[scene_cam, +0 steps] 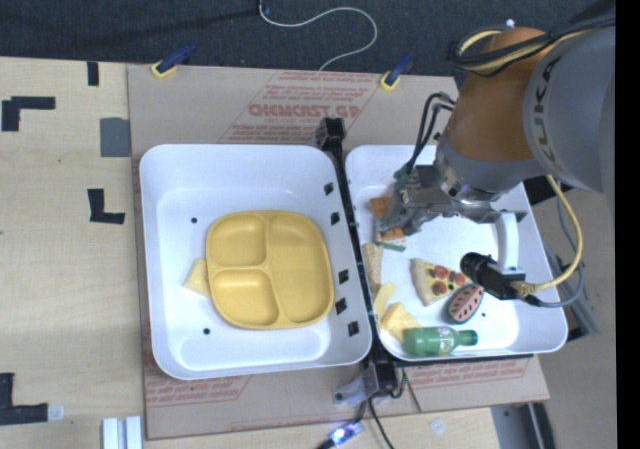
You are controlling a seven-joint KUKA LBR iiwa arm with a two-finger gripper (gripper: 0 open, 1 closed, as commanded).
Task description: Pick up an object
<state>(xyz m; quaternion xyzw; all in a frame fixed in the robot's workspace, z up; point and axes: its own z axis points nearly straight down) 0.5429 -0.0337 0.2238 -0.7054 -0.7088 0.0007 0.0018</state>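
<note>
Two bins sit side by side on the tabletop. The left bin holds a divided plate at its centre. In the right bin, a pizza slice lies near centre, a bottle at 6 o'clock, and the hand at 10 o'clock.

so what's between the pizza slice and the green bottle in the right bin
In the camera view, bare white bin floor lies between the pizza slice and the green bottle; a yellow wedge sits just left of that gap.
</note>
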